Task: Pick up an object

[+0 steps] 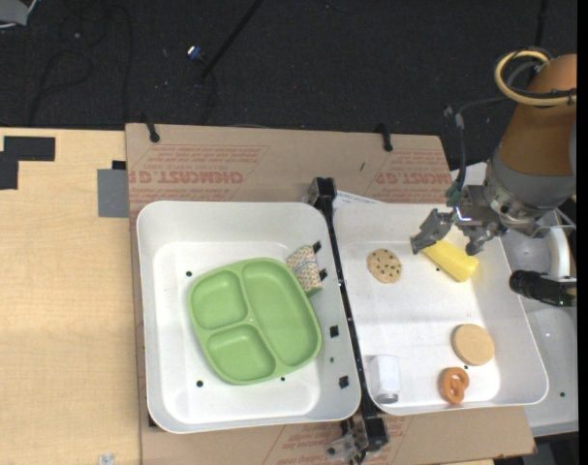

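Note:
My gripper (453, 235) hangs over the upper right part of the right bin (410, 318), fingers spread open. A yellow block (451, 261) lies on the bin floor just below and between the fingertips; nothing is lifted. Further left in the same bin lies a speckled cookie (384, 265). A tan round disc (474, 344), an orange ring-shaped piece (454, 385) and a small white cup (384, 376) on its side sit near the bin's front.
The left bin (177, 226) holds a green divided plate (253, 320) with a small patterned item (305, 267) at its upper right corner. A black divider (336, 289) runs between the bins. The arm's grey body (534, 153) rises at the right.

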Controlling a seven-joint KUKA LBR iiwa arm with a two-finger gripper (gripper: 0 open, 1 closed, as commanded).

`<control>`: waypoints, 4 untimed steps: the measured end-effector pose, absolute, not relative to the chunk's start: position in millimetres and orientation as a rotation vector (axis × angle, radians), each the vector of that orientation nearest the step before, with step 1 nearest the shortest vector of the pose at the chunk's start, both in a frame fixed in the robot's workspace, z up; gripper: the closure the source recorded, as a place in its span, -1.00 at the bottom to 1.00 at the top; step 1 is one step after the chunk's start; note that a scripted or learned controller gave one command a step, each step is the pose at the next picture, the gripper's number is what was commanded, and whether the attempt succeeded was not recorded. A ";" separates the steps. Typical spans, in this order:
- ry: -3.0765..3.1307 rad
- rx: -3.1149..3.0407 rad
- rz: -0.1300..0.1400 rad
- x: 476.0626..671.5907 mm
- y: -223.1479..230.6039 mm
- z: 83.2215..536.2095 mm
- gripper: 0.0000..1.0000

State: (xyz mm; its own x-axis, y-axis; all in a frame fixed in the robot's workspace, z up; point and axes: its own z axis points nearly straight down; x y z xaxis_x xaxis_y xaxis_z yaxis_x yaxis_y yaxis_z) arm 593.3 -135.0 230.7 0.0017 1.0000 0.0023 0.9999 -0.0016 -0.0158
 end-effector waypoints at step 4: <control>-2.217 -2.220 0.005 589.9 -134.3 84.9 -1.00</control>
